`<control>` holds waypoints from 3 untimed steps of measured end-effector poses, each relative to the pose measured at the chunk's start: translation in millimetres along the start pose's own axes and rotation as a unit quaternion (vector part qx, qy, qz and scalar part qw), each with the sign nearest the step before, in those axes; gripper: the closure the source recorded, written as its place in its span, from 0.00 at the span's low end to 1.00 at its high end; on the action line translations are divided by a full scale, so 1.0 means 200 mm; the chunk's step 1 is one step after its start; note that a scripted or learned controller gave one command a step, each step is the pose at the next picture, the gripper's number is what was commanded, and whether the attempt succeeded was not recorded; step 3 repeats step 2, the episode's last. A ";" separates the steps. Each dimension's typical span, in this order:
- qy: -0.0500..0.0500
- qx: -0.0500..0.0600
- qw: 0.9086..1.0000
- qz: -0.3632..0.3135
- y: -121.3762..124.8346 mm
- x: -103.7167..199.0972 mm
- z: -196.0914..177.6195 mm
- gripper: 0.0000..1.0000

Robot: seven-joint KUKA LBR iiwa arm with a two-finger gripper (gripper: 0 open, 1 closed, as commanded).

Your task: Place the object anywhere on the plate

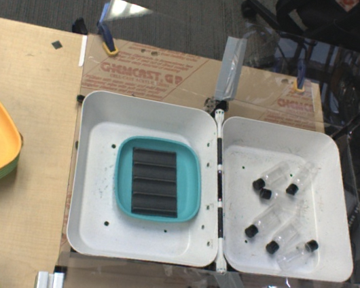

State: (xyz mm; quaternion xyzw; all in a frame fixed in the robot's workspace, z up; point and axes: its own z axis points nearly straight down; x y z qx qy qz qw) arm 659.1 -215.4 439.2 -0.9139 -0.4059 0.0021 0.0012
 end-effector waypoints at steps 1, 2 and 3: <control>-0.001 0.002 0.998 0.063 -0.02 -0.02 0.01 0.00; -0.001 0.001 0.998 0.063 -0.02 -0.02 0.01 0.00; -0.001 0.001 0.998 0.063 -0.02 -0.02 0.01 0.00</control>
